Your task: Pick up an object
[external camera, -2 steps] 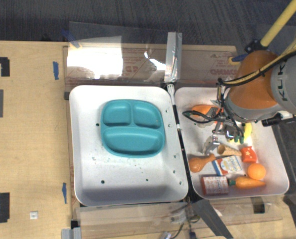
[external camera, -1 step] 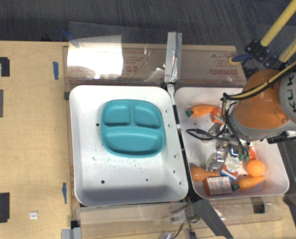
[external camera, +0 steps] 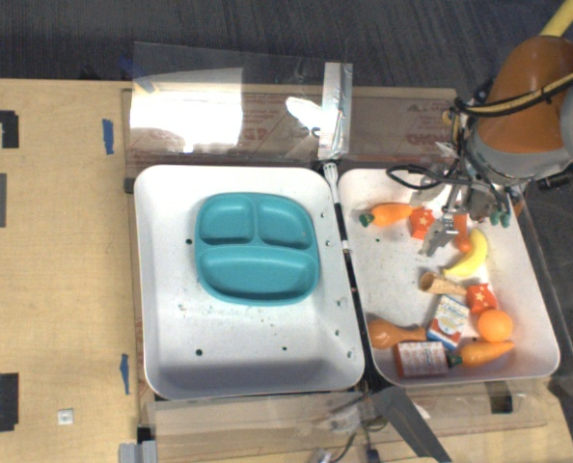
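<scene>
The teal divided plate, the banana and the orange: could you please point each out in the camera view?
teal divided plate (external camera: 258,249), camera view, its central divider.
banana (external camera: 472,256), camera view, mid-curve.
orange (external camera: 496,325), camera view, centre of the fruit.

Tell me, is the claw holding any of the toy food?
Can't tell. The claw hangs low in the right bin beside the banana, but its tips are too blurry.

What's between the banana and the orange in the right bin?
Camera view: a small red piece lies between the banana and the orange, close above the orange.
</scene>
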You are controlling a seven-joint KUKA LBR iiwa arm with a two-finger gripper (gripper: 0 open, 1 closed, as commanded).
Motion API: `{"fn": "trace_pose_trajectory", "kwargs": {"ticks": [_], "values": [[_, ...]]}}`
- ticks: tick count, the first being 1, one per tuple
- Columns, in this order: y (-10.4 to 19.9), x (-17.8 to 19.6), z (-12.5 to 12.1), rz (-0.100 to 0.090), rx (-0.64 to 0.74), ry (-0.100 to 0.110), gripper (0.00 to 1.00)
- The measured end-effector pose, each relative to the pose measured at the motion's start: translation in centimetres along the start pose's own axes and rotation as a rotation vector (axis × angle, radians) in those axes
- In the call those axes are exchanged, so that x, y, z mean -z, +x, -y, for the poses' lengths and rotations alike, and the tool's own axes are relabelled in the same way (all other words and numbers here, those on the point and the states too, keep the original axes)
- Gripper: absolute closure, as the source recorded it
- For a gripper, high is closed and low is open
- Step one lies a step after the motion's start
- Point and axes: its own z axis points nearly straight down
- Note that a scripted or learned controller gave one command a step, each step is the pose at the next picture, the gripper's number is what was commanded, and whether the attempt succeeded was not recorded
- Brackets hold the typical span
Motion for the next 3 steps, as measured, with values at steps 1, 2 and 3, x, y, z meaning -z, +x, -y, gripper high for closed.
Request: {"fn": "trace_pose_trajectory", "kwargs": {"ticks": [1, 2, 3], "values": [[9.4, -5.5, 2.2, -0.002, -0.021, 0.000, 0.00], [8.9, -4.1, 2.2, 0.016, -0.020, 0.002, 1.00], [8.9, -4.2, 2.1, 0.014, -0.020, 0.001, 0.00]]}}
